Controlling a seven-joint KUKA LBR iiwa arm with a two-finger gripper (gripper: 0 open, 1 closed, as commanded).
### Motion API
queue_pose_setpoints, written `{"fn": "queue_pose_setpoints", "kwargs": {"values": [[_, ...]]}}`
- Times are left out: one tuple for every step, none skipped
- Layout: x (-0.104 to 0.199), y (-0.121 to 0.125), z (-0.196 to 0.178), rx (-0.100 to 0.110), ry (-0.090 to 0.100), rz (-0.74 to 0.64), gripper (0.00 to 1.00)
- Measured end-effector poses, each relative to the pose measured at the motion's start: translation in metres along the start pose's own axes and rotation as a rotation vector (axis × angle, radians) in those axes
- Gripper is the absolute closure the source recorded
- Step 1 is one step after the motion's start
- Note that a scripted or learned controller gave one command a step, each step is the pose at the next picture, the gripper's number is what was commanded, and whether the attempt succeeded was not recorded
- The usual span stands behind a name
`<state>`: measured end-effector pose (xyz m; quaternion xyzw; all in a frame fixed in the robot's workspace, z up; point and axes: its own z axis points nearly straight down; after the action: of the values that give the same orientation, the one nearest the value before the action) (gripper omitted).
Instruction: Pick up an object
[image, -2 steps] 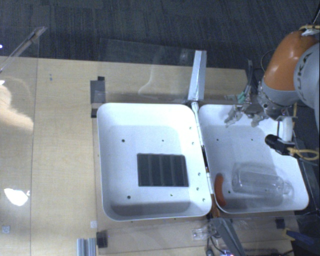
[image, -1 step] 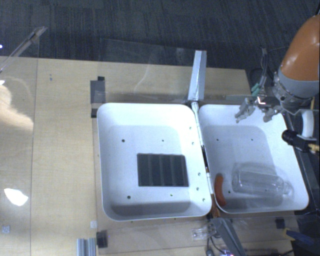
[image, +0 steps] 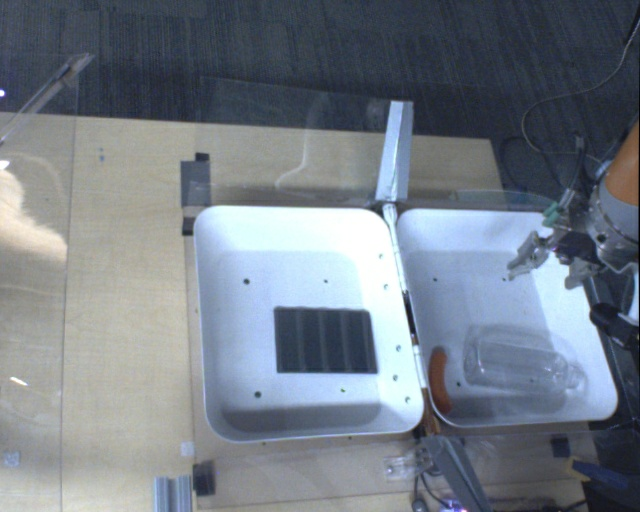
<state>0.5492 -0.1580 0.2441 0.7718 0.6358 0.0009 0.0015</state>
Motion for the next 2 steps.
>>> {"fn": "queue_pose_setpoints", "kwargs": {"values": [[0.009, -0.043, 0.132, 0.002, 0.001, 0.011, 0.0], [0.05, -0.068, 0.153, -0.017, -0.002, -0.194, 0.0]]}}
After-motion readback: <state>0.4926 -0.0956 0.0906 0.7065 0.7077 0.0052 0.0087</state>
